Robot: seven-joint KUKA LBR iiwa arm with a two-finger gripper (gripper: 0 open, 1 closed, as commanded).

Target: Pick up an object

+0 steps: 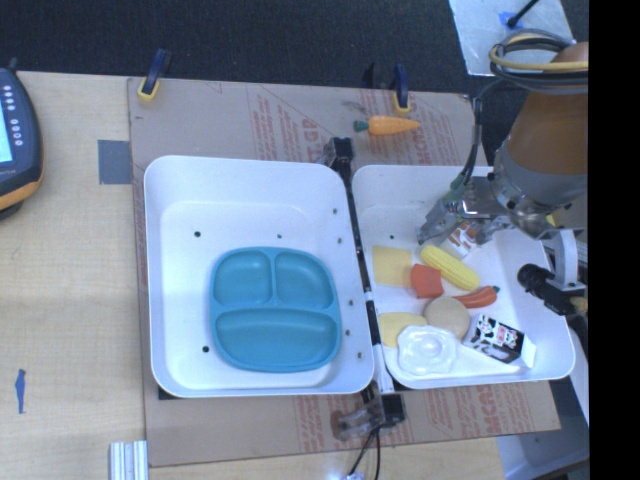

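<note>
Looking down at the bench, the gripper (458, 220) hangs over the far edge of the right bin (395, 190), just above the pile of toy food. Can't really tell how it's set, it's a dark metallic blur and the arm's grey wrist (535, 173) covers the bin's far right corner. Nothing visibly sits in it.

Right below it lies a yellow corn cob (449, 267), tilted, with a red pepper piece (426, 281) touching its near side. A yellow cheese slice (392, 265) sits toward the bin's left wall. A skinny red chili (477, 296) lies beside a tan round bun (447, 316). Near the front edge there's a white fried egg (427, 349), kinda washed out against the bin, and a black-and-white carton (497, 339) at the front right. Another pale yellow piece (394, 324) is half tucked under the egg.

The left bin (175, 208) holds a blue divided plate (276, 309) toward its front. A toy carrot (392, 124) lies outside on the bench by the far edge.
</note>
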